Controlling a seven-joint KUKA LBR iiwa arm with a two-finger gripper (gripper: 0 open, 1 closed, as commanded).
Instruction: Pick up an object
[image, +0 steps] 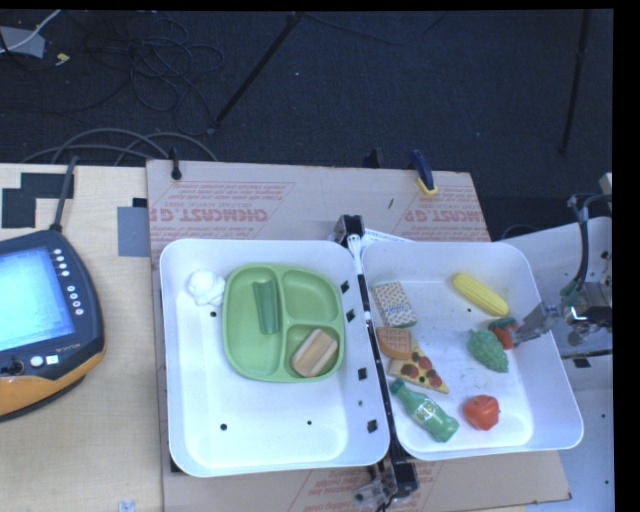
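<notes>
- We see two shallow white bins side by side on the surface (100, 200), resting on a sheet of printed cardboard (300, 205).
- The left bin (200, 420) holds a green divided plate (240, 340). A green stick-shaped piece (266, 305) lies in the plate's upper left compartment, and a tan bread-like piece (315, 352) lies in its lower right compartment.
- A small white lump (206, 288) sits in the left bin's upper left corner, just beside the plate's rim.
- The right bin (545, 420) holds the toy foods. A yellow corn cob (480, 294) lies near the upper right. A checkered cracker-like piece (393, 303) sits near the divider.
- Below the cracker piece we find a waffle-like piece (394, 343) touching a pizza slice (420, 373), then a green bottle (425, 410) lying tilted, and a red tomato-like item (482, 412) near the bottom.
- A green broccoli-like item (488, 351) lies at the right side of the bin, with a small red and green piece (501, 331) just above it.
- The claw (528, 327) reaches in from the right, over the right bin's edge, its tip just beside that small red piece. We cannot tell whether it is released or clenched, and we see nothing between its fingers.
- A handheld pendant with a lit screen (40, 315) rests at the far left of the surface.
</notes>
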